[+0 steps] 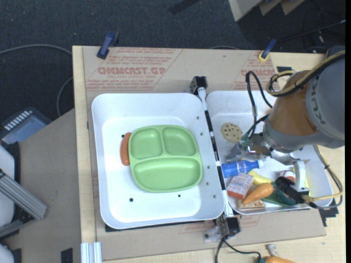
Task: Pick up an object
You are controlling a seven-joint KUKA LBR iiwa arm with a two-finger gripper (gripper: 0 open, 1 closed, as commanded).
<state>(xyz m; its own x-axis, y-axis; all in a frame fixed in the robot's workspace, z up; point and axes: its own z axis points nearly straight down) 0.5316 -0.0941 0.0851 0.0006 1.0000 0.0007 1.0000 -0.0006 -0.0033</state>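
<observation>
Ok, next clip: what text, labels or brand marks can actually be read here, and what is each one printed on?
"CHEMCAST GP", in red, partly blurred: on the brown board under the bins, behind the left bin.
The same red print repeats behind the right bin; cut off by cables, only partly legible.
Finer red lines around both marks: too small to read.
Blue-labelled bottle and red-and-white packet in the right bin: print too blurred to read.

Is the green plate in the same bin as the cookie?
No, the green plate lies in the left bin; the cookie is in the right bin.
</observation>
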